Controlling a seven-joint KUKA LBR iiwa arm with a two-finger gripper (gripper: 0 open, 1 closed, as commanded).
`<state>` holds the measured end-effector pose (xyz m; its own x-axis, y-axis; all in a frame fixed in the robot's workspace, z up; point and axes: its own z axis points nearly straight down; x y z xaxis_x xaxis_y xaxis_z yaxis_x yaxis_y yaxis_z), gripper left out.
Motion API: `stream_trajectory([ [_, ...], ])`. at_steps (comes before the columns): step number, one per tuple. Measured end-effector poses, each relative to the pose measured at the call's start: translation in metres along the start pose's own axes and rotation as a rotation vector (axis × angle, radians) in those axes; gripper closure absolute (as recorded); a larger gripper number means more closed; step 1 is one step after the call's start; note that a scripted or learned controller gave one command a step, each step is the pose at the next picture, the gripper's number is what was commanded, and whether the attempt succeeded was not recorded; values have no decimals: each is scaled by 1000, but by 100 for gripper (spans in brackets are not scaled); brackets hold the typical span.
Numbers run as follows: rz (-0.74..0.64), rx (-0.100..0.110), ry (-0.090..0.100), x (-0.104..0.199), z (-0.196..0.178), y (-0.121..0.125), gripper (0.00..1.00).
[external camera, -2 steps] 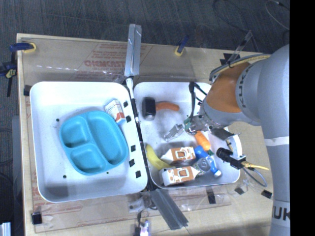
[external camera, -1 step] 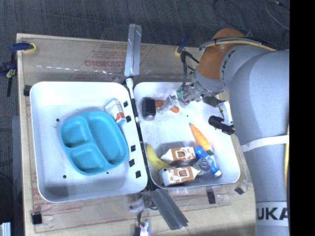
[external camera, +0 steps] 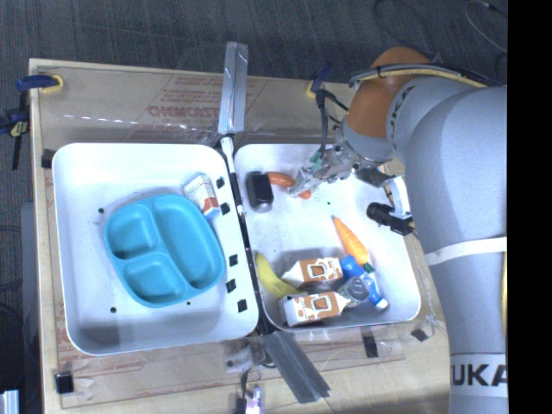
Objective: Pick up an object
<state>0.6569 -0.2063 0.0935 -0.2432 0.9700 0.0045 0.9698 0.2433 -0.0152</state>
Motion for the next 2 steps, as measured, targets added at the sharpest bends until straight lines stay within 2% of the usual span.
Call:
stream_trajectory([
  [1,115,-10,-3,80,-95,0,100],
  [2,-85,-8,-3,43,-80,-46,100],
])
